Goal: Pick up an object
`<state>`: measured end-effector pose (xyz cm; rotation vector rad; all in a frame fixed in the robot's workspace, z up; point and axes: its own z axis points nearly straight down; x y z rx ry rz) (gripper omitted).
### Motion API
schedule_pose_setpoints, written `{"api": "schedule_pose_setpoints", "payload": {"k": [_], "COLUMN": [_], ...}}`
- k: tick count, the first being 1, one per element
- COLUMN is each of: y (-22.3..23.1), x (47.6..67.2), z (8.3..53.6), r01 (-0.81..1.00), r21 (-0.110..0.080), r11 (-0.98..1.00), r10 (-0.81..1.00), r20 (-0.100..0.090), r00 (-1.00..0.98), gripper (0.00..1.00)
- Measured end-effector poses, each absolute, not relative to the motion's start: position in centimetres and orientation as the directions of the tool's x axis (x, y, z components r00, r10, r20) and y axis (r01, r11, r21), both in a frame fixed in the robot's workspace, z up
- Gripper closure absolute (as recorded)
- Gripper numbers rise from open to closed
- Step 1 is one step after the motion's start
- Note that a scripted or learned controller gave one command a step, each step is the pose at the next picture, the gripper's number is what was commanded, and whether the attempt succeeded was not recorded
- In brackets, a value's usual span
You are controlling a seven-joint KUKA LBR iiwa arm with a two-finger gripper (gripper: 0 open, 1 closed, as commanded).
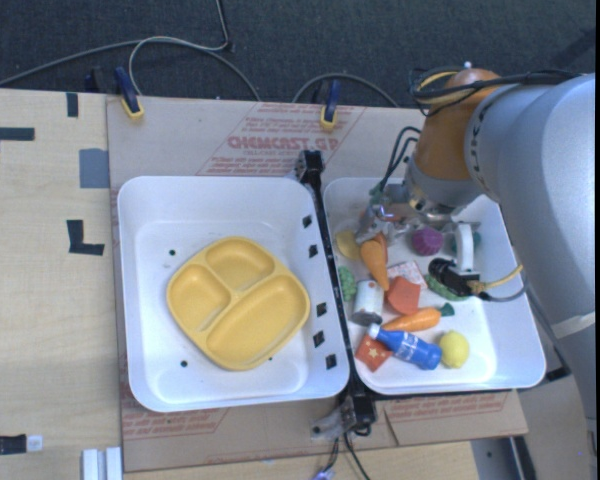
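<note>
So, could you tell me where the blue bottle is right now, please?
The blue bottle lies in the right bin, near its front edge, between a red piece and the yellow lemon.

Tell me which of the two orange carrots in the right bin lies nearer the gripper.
The upper carrot, pointing down just below the gripper. The other carrot lies lower, above the blue bottle.

This is a robotics lab. Two white bins (140, 268) sit on a cardboard sheet (270, 138) clamped to the worktop (30, 298) at the frame's top, where loose cables (180, 43) trail over dark carpet (380, 18). Black tape marks (80, 236) dot the left.
</note>
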<state>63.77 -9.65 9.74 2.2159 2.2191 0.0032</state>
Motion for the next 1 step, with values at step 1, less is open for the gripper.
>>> {"api": "schedule_pose_setpoints", "payload": {"k": [1], "y": [-2.02], "x": [58.19], "z": [18.52], "r01": [1.0], "r21": [0.001], "r11": [0.004], "r10": [1.0], "r20": [0.002], "r00": [-0.004], "gripper": [1.0]}}
